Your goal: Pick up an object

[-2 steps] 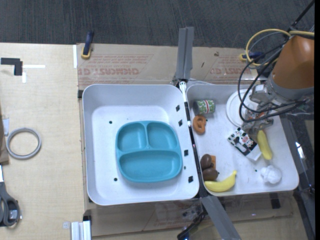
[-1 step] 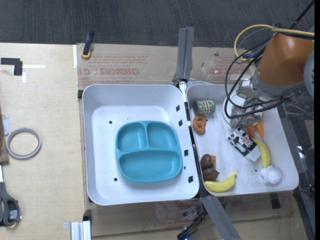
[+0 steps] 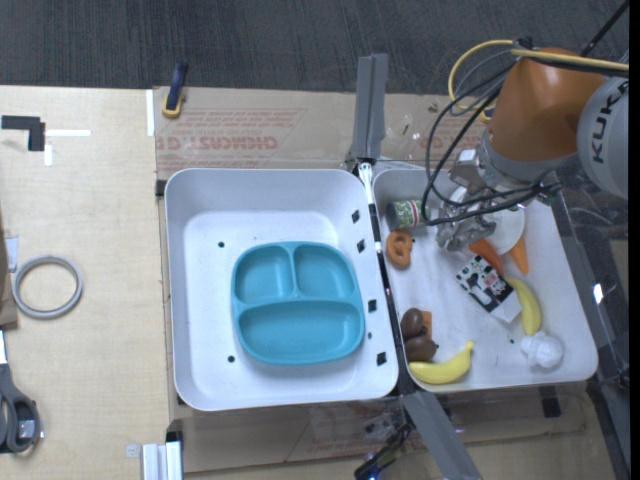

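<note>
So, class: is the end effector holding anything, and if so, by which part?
Cannot be told: the end effector sits low in the right bin, its tip hidden.

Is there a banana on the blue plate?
No. Both bananas lie in the right bin; the blue plate sits in the left bin.

I see the gripper point(image 3: 462, 230) low in the right bin point(image 3: 570, 353), near a small can point(image 3: 405, 213) and a carrot point(image 3: 500, 255). Two bananas point(image 3: 441, 367) lie there too. A blue divided plate point(image 3: 297, 304) sits in the left bin point(image 3: 190, 298).
</note>
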Motion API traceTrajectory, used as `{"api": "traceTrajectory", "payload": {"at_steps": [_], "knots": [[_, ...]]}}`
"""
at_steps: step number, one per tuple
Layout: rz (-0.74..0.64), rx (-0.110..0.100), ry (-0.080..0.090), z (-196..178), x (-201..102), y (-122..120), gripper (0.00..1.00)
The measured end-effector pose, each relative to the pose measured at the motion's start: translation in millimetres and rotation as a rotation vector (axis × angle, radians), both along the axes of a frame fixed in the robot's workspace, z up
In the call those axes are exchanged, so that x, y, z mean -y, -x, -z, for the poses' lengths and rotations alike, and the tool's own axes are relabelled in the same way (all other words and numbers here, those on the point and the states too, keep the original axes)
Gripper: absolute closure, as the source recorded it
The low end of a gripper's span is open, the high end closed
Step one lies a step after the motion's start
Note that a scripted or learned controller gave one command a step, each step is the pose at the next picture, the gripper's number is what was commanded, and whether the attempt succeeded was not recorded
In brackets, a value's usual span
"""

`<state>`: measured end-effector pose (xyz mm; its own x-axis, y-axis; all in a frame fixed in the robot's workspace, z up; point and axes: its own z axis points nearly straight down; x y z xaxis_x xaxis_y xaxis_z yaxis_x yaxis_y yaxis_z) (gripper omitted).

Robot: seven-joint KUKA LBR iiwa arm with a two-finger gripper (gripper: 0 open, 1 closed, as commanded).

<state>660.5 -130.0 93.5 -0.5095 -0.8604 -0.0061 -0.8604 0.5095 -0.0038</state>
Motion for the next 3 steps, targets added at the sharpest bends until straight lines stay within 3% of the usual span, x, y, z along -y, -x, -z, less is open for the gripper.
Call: {"api": "traceTrajectory", "payload": {"at_steps": [1,2,3], "knots": [[-0.140,-0.002,0.002,-8.6,91.2,42.9,1.00],[-0.150,0.001,-0.011,-8.3,79.9,39.8,0.00],[-0.181,0.002,-0.013,0.0,78.3,78.6,0.00]]}}
